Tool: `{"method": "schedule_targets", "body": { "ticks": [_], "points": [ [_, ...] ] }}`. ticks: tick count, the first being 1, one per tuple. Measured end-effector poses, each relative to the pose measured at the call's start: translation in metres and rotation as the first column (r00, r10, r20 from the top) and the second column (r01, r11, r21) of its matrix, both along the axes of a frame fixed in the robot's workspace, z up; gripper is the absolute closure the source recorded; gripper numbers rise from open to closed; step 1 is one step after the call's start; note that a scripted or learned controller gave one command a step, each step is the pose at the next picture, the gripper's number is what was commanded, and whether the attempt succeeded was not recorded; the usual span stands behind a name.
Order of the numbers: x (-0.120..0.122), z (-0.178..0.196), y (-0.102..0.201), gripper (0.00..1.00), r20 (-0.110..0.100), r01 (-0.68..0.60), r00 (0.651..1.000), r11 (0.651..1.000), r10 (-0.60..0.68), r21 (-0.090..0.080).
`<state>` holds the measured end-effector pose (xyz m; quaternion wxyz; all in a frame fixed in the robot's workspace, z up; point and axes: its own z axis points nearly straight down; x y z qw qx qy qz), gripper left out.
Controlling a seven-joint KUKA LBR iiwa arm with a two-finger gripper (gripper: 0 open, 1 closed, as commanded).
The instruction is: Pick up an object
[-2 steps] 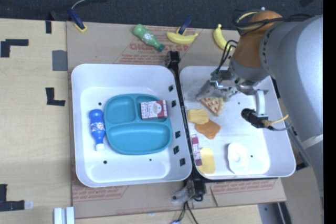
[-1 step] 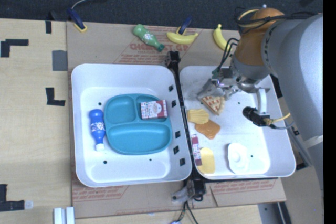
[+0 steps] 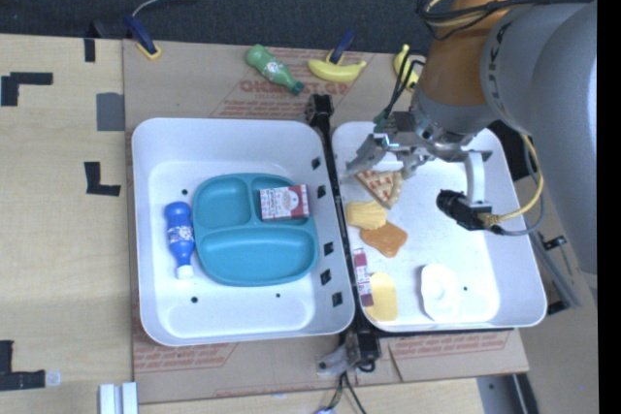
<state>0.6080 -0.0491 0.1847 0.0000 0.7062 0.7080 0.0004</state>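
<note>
My gripper point(image 3: 390, 160) hangs over the far left part of the right bin point(image 3: 505, 238), its two fingers spread open. Just below them lies a tan waffle-like wedge point(image 3: 380, 186), with nothing held between the fingers. Nearer the front of that bin lie a pale yellow chip point(image 3: 366, 214), an orange piece point(image 3: 387, 238), a yellow slice point(image 3: 381, 296), a white lump point(image 3: 439, 290) and a dark red bar point(image 3: 361, 272) by the divider. The left bin point(image 3: 160, 150) holds a teal divided plate point(image 3: 254, 233) with a small carton point(image 3: 283, 203) on it, and a blue bottle point(image 3: 179, 237) beside it.
Behind the bins on the cardboard lie a green bottle point(image 3: 274, 69) and a banana point(image 3: 337, 68). The arm's grey body and orange band point(image 3: 466, 53) cover the right bin's far right corner. A black cable part point(image 3: 464, 207) hangs over the right bin.
</note>
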Motion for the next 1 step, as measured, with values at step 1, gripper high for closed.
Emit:
{"method": "schedule_targets", "body": {
  "ticks": [1],
  "points": [
    [-0.0272, 0.0089, 0.0453, 1.00, -0.002, 0.001, 1.000, 1.000, -0.001, 0.000]
  ]
}}
